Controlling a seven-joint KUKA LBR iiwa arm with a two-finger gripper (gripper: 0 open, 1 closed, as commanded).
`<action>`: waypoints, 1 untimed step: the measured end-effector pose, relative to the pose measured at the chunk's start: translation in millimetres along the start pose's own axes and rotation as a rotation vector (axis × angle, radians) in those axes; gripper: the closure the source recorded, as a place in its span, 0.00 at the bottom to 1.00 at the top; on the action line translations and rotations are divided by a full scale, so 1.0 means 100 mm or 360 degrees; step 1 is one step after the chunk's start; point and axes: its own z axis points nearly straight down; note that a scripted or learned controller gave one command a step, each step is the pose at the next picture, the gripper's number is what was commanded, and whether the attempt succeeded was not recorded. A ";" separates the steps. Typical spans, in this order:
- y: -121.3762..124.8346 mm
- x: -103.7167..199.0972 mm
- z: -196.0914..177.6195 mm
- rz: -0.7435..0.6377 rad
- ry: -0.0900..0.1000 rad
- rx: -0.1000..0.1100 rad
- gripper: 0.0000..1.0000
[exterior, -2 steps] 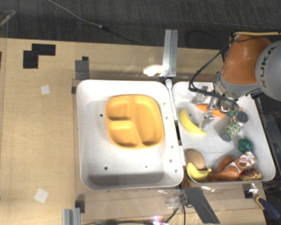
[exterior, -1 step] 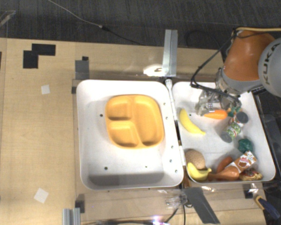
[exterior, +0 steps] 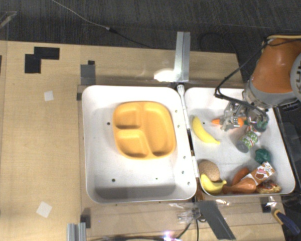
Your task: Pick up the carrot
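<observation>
The carrot is a small orange piece lying in the upper middle of the right bin, just right of a banana. My gripper hangs directly over the carrot's right end, and a bit of orange shows in among its metal parts. The carrot's left tip sticks out from under the gripper. The grey arm with its orange band comes in from the upper right.
A green can lies just below the gripper, with a dark green item beyond it. Along the right bin's front edge sit a brown lump, a second banana, reddish vegetables and a snack packet. The left bin holds a yellow divided plate.
</observation>
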 end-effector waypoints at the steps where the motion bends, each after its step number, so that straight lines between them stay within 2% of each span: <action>1: -0.25 0.20 0.21 -0.0215 -0.0009 0.0001 1.00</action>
